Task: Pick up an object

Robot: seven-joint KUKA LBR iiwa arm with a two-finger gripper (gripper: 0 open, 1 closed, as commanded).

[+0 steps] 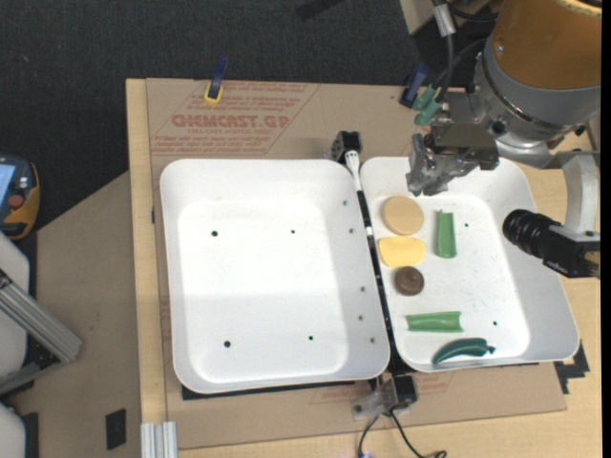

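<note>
Pincer hangs over the far-left corner of the right bin, just at 12 o'clock of the tan round disc; from this slanted view I cannot tell whether it is apart or together, and nothing is seen held in it. Candidate objects all lie in the right bin, clustered toward its left wall: below the tan disc a pale yellow rounded block, then a small dark brown disc, each nearly touching the next. At 3 o'clock of the tan disc stands a slim green bar, lying lengthwise; near the front rim a second green bar lies crosswise, and at 5 o'clock of it a dark green curved piece, pod-like, sits right at the rim. Left bin is smooth white plastic, glossy, with shallow sloped walls. The table is covered by printed brown cardboard. Risks, as judged: the discs are flat and low, so a descent may close above them or scrape the floor of the bin and skid them aside. Tight spacing in the tan-yellow-brown column invites a finger landing on a neighbour. The bin wall and black divider strip sit close to that column, so a collision there seems plausible. Smooth, likely hard surfaces may slip.
</note>
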